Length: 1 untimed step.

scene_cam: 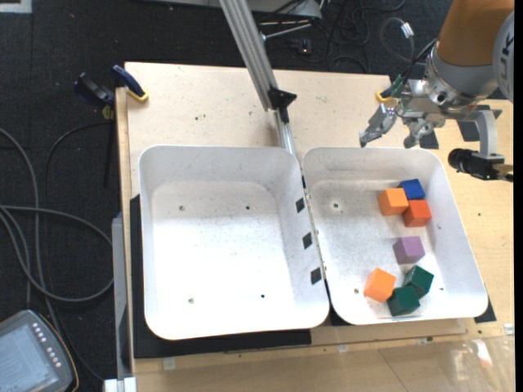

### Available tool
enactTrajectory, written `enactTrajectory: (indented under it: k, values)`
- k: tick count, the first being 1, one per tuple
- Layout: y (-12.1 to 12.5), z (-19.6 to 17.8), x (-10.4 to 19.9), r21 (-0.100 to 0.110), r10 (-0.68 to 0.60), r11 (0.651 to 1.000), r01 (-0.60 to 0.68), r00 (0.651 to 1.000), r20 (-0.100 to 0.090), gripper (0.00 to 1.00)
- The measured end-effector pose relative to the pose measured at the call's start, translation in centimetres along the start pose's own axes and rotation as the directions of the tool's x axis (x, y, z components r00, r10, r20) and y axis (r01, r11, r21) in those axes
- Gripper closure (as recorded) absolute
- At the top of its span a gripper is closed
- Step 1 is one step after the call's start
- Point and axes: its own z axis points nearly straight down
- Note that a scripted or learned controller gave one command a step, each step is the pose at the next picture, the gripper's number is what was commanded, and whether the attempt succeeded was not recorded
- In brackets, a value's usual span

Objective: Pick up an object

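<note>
Several small blocks lie in the right bin (351, 170). Near its back right an orange block (393, 201), a blue block (413, 189) and a red-orange block (418, 212) sit bunched together. A purple block (409, 249) rests alone further forward. At the front, another orange block (379, 285) lies beside two dark green blocks (419, 280) (404, 300). My gripper (400, 133) hangs above the bin's back rim, open, with nothing between its fingers and well clear of every block.
The left bin (163, 170) stands beside the right one, sharing a middle rim. A slanted metal rail (249, 43) comes down to the rim between the bins. A blue and yellow clamp (110, 88) sits at the bench's back left corner.
</note>
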Motion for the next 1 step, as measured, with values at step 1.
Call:
enactTrajectory:
  k: [1]
  values:
    - [0.0,0.0,0.0,0.0,0.0,1.0,0.0,1.0,0.0,0.0]
